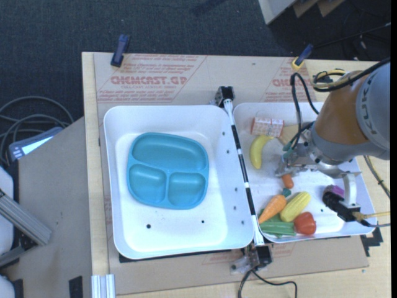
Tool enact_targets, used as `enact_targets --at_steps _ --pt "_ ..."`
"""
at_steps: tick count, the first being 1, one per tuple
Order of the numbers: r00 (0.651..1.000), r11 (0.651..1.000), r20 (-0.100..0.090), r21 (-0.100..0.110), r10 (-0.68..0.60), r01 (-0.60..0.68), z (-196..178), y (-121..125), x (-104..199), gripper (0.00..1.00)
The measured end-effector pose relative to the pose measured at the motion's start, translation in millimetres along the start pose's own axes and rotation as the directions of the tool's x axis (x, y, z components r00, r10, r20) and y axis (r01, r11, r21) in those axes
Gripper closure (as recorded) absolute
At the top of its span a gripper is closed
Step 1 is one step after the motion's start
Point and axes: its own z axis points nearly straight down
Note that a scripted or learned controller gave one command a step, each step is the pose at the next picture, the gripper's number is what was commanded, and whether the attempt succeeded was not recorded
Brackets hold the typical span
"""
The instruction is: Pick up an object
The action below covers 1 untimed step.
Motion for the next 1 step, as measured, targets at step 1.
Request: enact_targets --at_steps 1 --pt "1.0 1.0 0.0 -0.001 -0.001 0.001 -90.6 5.3 62.4 1.0"
